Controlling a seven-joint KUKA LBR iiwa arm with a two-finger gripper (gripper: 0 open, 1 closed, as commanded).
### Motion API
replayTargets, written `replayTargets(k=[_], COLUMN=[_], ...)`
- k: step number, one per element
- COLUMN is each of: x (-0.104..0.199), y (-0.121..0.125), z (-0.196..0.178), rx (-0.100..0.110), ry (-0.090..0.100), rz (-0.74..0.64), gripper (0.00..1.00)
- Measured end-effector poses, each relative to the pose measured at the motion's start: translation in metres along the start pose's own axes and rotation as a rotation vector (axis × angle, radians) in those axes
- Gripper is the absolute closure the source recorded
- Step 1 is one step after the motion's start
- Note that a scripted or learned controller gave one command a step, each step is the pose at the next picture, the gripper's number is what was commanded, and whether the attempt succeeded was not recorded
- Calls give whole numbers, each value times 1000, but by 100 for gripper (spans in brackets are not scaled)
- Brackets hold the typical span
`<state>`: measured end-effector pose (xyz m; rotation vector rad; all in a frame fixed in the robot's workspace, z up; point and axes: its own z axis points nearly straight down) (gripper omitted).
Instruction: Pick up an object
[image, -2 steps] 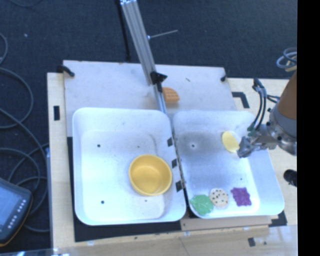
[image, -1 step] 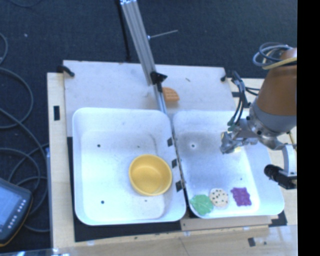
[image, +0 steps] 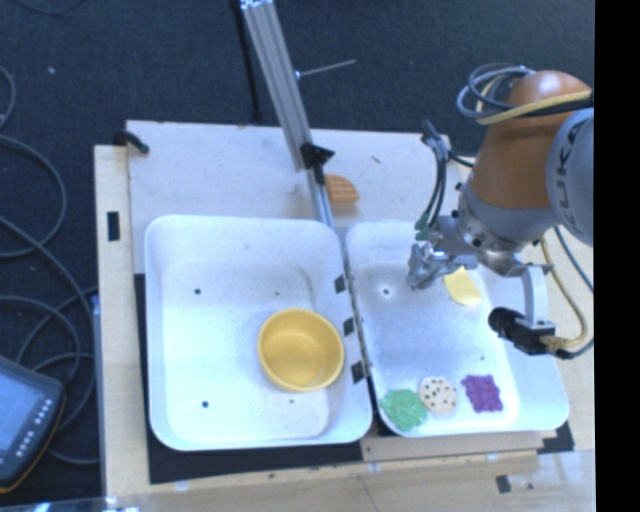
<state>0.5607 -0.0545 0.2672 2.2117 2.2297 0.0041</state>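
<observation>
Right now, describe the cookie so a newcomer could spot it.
Look at the right bin, along its near edge. Three small items sit in a row there; the cookie is the middle one, pale and round with dark spots, between a green piece and a purple piece.

Not much to read here tbh. The only lettering I can spot is on the arm (image: 560, 170), up at the right edge on the grey housing beside the orange band: big dark letters running sideways, looks like part of "KUKA", though it's cut off so I'm only fairly sure. Couldn't make out any labels or numbers elsewhere, too small and blurry.
</observation>
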Motion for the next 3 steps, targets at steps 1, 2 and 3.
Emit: replayTargets(k=[1,2,3], x=[51,99,143], y=[29,54,72], z=[4,14,25], rx=[1,1,1], ry=[-1,-2,-1], rz=[1,2,3], gripper=[100,100,100])
